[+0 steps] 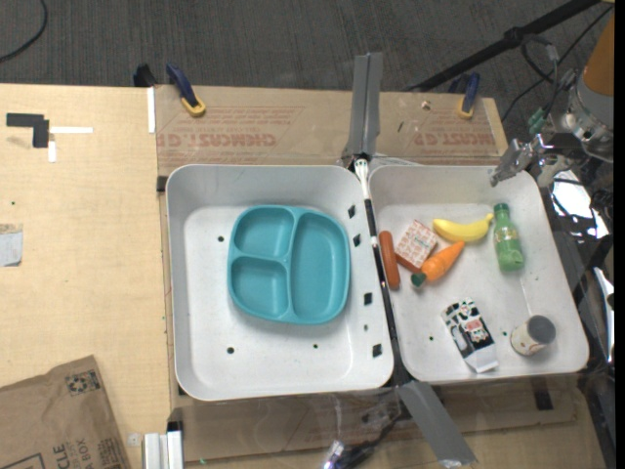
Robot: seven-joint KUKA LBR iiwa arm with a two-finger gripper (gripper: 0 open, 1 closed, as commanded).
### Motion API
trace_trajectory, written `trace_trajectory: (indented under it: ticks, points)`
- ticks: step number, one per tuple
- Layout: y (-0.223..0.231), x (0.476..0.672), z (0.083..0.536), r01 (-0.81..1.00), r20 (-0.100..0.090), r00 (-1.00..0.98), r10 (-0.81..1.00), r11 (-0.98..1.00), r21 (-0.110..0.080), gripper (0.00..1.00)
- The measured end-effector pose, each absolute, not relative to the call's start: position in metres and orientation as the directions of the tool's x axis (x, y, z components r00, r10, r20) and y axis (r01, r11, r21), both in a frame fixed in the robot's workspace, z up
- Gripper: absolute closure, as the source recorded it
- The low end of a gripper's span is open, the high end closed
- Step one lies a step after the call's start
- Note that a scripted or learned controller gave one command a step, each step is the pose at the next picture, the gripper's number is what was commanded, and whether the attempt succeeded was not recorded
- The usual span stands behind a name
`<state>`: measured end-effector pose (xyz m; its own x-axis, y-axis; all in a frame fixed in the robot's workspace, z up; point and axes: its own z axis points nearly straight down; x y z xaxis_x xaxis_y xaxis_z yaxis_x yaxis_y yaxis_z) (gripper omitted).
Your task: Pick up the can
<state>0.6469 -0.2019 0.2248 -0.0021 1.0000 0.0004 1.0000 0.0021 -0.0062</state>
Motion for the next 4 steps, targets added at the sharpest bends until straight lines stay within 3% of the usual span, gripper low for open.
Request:
trace_trajectory:
  ticks: [1,2,3,4]
  points:
    - [-0.191,0.657,0.108,0.996,-0.002,0.089,0.996,-0.089,-0.003,0.00]
    - [-0.214,0.596,0.156,0.982,0.002,-0.190,0.982,0.190,-0.005,0.00]
    - [-0.222,0.488,0.138,0.991,0.003,-0.135,0.991,0.135,-0.005,0.00]
    - [-0.220,0.477,0.100,0.990,0.006,-0.140,0.990,0.140,-0.007,0.00]
